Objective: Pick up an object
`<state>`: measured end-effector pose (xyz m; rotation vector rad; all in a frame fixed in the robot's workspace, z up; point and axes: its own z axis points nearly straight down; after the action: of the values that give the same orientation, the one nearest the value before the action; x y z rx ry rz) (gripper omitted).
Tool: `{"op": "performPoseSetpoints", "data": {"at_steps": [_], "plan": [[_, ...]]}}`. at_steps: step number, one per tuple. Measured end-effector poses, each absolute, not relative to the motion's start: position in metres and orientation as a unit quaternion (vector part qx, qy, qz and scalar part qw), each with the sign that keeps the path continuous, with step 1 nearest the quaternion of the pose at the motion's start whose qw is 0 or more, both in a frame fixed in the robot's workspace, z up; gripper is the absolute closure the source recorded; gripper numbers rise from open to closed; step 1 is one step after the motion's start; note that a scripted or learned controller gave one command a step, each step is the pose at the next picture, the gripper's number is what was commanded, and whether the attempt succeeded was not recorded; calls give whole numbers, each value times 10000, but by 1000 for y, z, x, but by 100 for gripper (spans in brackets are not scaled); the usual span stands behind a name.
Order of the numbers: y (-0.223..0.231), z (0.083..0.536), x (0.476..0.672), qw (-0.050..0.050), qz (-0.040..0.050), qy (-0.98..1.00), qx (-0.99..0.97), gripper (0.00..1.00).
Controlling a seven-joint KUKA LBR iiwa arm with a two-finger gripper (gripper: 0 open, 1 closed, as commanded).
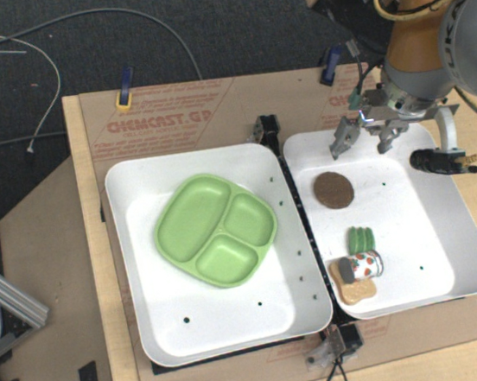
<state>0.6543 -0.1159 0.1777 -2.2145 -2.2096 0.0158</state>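
My gripper (362, 139) hangs over the back of the right bin (440, 228), its two fingers spread apart and open with nothing between them. Just in front of it and to the left lies a brown round disc (333, 189). Nearer the front of that bin sit a small green item (361, 238), a little can with red spots (366, 264) and a tan piece shaped like toast (356, 288), close together.
The left bin (151, 319) holds a green divided plate (216, 229). A black clamp (266, 127) sits at the back between the bins. Blue clips (126, 86) hold the cardboard under the bins. Cables lie on the dark floor behind.
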Motion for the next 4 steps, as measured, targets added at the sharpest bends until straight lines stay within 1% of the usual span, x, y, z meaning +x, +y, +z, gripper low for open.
{"op": "performPoseSetpoints", "data": {"at_steps": [1,3,4], "plan": [[-116,187,658,6,3,-7072,-7070,0],[-111,103,650,26,16,-7073,-7070,0],[-110,89,653,-10,-30,-7073,-7069,0]]}}
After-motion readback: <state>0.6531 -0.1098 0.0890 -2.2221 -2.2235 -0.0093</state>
